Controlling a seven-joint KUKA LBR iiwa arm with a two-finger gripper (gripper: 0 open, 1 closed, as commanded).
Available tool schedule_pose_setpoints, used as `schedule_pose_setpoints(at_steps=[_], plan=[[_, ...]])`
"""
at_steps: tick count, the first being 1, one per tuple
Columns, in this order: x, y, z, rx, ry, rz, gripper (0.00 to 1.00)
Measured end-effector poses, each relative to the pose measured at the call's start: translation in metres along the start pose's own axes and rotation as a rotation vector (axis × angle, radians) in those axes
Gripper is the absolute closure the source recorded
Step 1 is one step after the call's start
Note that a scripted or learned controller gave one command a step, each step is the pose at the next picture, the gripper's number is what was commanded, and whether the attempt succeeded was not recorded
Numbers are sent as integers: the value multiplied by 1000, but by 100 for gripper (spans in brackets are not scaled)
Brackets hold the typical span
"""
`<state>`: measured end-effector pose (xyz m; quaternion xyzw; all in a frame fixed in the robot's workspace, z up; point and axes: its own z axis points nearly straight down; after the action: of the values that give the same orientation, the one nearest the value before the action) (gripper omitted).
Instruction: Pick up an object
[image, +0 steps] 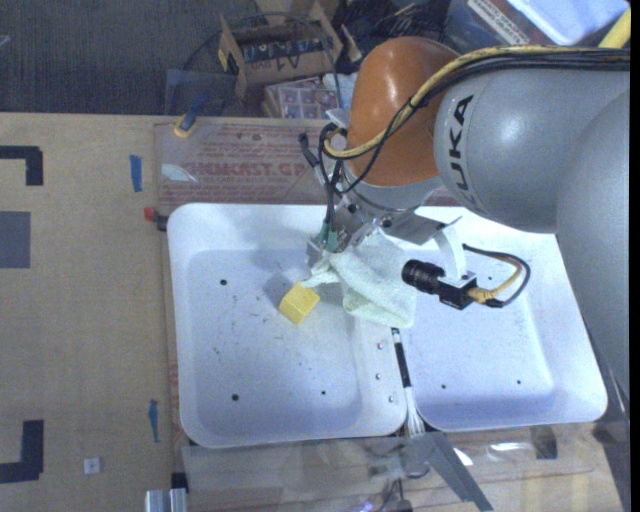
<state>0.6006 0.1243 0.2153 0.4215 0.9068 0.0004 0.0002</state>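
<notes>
Grey arm (540, 120) over two white bins (200, 400); pale cloth (375, 285) bunched at gripper (335, 245).
Cloth is seen pinched at one corner between clenched fingers, draped across the divider. Slippage is judged likely from so slight a hold; yellow block (298, 302) just beside could be dragged.

You see a small yellow foam-like block (299, 303) lying tilted on the floor of the left white bin, near its right wall. Just beside it a crumpled pale green-white cloth (372, 285) drapes over the divide between the bins; its upper corner seems lifted.
</notes>
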Motion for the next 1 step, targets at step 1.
schedule_pose_setpoints(at_steps=[1], plan=[[24,-22,20,0,0,-30,100]])
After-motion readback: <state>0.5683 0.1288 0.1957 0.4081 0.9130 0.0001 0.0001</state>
